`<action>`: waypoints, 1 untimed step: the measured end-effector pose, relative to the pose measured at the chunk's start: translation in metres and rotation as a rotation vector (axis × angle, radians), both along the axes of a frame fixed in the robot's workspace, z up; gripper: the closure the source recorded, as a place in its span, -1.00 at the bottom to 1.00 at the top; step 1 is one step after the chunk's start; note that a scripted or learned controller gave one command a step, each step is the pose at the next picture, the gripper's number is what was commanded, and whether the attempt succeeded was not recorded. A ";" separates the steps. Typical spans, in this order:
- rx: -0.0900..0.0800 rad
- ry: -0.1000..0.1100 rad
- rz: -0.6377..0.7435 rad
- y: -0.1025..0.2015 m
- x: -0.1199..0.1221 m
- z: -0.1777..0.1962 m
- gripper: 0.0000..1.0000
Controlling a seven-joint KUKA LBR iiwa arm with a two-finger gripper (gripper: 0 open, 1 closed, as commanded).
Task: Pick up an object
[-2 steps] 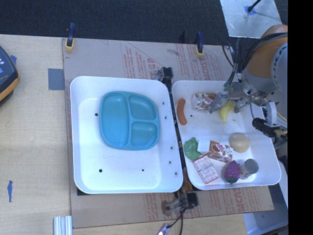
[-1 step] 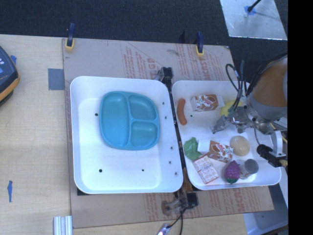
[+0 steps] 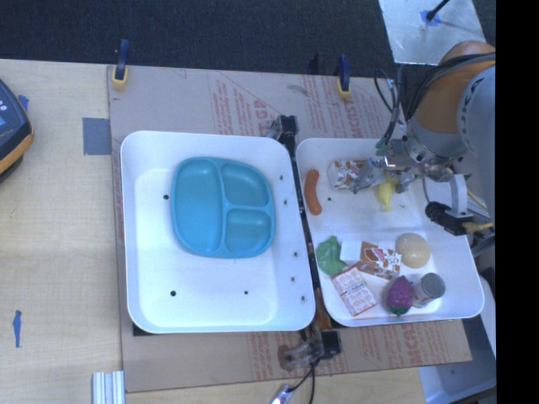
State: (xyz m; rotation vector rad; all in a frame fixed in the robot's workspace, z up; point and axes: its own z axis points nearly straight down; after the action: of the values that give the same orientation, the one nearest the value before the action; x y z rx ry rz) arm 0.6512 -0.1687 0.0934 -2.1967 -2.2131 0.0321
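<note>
Overhead, left to right: the left bin (image 3: 143, 301) carries a blue divided plate (image 3: 223, 206), lying flat, with its long axis running roughly up-down the view. The right bin (image 3: 459, 310) holds the clutter. A sausage (image 3: 312, 191) lies near its left wall, long axis up-down. Lower down sit a green leafy piece (image 3: 329, 255), a red-printed packet (image 3: 354, 292), an orange-and-white packet (image 3: 380, 259), a purple fruit (image 3: 399, 295), a small grey can (image 3: 430, 287) and a pale round bun (image 3: 412, 249). Near the top, a crumpled wrapper (image 3: 348, 174) lies beside a small yellow item (image 3: 385, 195). The pincer (image 3: 389, 173) sits low just above the yellow item; spread or closed, cannot tell. Nothing visibly held.
</note>
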 end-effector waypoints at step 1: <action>-0.003 -0.027 -0.003 -0.024 -0.017 -0.001 -1.00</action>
State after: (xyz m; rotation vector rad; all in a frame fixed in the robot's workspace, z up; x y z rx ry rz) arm 0.6342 -0.1925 0.0920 -2.2155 -2.2243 0.0053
